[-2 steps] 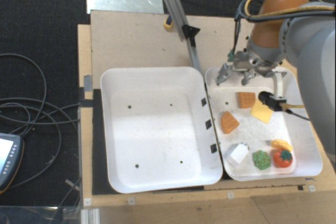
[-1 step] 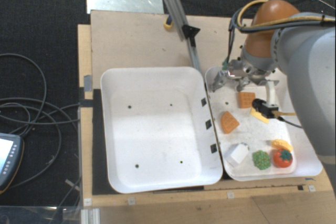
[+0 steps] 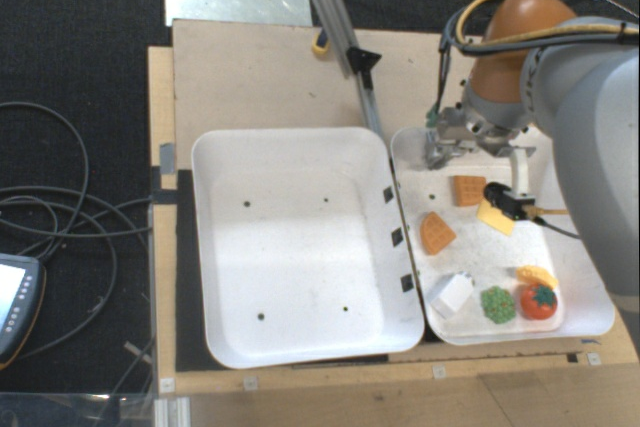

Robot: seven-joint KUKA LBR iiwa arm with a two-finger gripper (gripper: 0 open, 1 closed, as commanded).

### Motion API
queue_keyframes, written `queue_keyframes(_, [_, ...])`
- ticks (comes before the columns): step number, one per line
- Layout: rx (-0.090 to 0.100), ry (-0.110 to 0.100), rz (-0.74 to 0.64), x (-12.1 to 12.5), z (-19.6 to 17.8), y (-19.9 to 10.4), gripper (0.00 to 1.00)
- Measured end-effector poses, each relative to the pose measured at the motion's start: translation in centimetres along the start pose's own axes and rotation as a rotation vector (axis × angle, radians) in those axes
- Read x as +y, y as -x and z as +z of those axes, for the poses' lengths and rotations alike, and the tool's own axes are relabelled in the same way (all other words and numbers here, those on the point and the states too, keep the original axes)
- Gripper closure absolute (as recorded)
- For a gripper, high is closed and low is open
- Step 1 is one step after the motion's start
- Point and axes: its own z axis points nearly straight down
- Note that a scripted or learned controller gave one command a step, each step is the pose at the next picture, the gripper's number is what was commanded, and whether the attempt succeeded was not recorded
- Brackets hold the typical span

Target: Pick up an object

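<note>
Tan wooden bench (image 3: 260,75) on dark carpet carries two shallow white plastic bins: left bin (image 3: 215,215), right bin (image 3: 590,300) with orange waffle-textured cracker (image 3: 436,233), square cracker (image 3: 467,189), yellow wedge (image 3: 496,217), white block (image 3: 452,294), green cluster (image 3: 497,304), red tomato (image 3: 539,301). Metal gripper (image 3: 440,147) sits low at the right bin's far end, nothing visibly held; cannot tell its grip state.

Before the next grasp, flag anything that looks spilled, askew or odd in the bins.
Nothing looks spilled or damaged. All the items sit loose in the right bin: two crackers, a yellow block, a white piece, a green piece and a tomato. The gripper hangs over that bin's far corner.
</note>
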Motion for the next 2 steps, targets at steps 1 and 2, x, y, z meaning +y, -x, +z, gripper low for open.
queue_keyframes(1, [0.001, 0.006, 0.003, 1.1, -6.0, 0.3, 1.0])
queue_keyframes(2, [0.002, 0.006, 0.001, 0.8, -11.6, -0.6, 1.0])
